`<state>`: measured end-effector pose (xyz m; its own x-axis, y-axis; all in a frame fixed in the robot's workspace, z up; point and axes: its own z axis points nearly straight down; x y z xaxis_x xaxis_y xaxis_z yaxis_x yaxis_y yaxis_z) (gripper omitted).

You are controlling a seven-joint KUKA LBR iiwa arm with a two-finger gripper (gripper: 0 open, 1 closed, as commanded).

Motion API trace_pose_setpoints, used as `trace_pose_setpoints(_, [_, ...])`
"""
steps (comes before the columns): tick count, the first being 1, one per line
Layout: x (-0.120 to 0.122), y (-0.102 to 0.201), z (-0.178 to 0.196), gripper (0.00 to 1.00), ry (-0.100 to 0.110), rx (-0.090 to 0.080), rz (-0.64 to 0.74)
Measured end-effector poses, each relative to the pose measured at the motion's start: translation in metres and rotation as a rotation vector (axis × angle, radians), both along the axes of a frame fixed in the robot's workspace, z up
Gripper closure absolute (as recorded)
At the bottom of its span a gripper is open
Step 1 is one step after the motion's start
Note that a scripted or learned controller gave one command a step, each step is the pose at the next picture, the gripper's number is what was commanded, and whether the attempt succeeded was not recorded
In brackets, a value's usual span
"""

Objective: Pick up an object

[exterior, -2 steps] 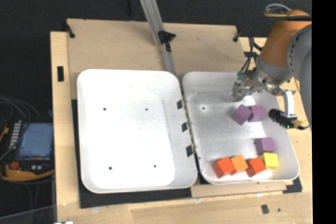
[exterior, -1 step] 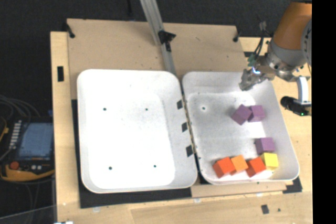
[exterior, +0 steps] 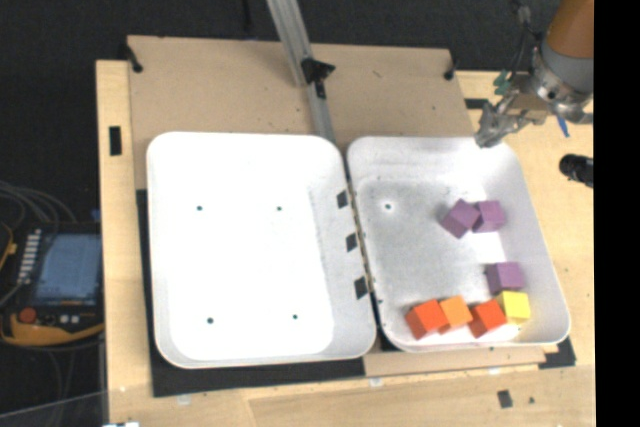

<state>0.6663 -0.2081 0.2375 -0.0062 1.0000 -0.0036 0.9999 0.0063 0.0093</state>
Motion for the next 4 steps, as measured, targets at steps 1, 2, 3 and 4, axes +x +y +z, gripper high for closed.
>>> trace_pose_setpoints(1, [0.001, -0.002, 0.052, 1.0, 0.001, 0.001, 0.001])
trace_pose_setpoints(2, [-0.013, 0.041, 0.045, 1.0, 0.008, 0.002, -0.004])
trace_pose_setpoints(3, [-0.02, 0.089, 0.05, 1.0, 0.008, 0.004, 0.0])
trace_pose_setpoints(4, [-0.024, 0.14, 0.032, 1.0, 0.01, 0.004, 0.0])
